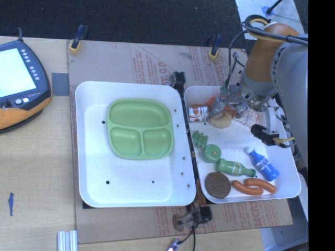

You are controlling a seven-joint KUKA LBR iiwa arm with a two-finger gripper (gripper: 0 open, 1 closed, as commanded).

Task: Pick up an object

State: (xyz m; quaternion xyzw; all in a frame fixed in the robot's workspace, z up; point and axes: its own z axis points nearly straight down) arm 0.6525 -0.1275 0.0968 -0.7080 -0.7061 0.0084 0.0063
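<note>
The arm comes in from the upper right of the frame, and its jaws are low over the top part of the right bin. I cannot tell if the jaws are open or closed — the wrist hides them. Just below them lies a tan bread roll, and it looks very near or touching. A small red and white can lies just left of the roll, by the bin's left wall.

Lower in the same bin are more toys, close together: a green leafy thing, a round green piece, a green bottle, a blue bottle, a brown round cookie and two orange sausages.

The left bin holds a green tray with three parts. At the far left of the worktop sits a screen pad with an orange edge.
</note>
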